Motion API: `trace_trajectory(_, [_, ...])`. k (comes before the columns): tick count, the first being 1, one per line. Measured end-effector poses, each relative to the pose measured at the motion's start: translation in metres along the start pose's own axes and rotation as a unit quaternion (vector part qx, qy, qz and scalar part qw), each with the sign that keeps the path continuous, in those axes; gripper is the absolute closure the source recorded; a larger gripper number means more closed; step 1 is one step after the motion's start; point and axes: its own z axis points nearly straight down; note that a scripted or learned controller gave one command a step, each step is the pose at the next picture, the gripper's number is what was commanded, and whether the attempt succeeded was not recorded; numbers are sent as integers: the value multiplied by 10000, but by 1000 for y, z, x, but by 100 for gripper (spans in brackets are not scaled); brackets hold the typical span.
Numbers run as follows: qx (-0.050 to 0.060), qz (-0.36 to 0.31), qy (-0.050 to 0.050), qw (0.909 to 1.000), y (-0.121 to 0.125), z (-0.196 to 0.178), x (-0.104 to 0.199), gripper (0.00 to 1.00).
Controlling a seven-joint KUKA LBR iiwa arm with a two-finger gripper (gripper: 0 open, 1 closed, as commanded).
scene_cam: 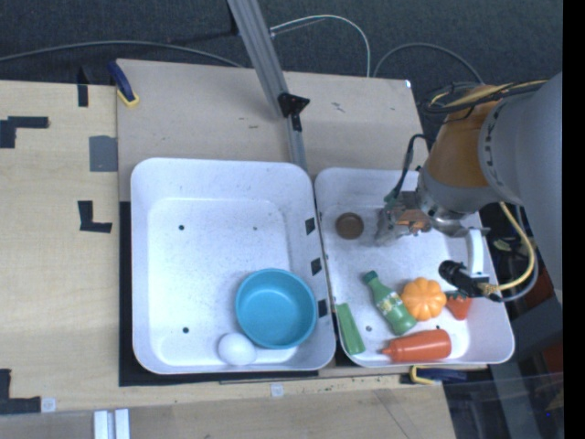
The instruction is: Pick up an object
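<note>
My gripper (395, 224) hangs low over the right bin (366, 183), near its upper middle. A small brown round object (349, 226) lies just to its left, apart from it. Further down in the same bin lie a green bottle (388, 303), an orange pumpkin (423, 298), a red-orange carrot-like piece (418, 345) and a green stick (349, 328). A small red piece (459, 306) sits beside the pumpkin. The left bin (183, 190) holds a blue bowl (275, 307) and a white ball (237, 347).
A grey pole (263, 58) slants across the bench behind the bins. Cables (512, 263) loop along the arm at the right bin's right edge. The arm's orange band (457, 154) stands above the bin's upper right corner.
</note>
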Motion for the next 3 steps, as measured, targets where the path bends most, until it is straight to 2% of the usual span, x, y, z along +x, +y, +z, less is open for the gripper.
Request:
trace_trajectory(2, [-39, -3, -6, 10000, -7, -107, 17, 100])
trace_trajectory(3, [-18, 2, -1, 10000, -7, -118, 18, 100])
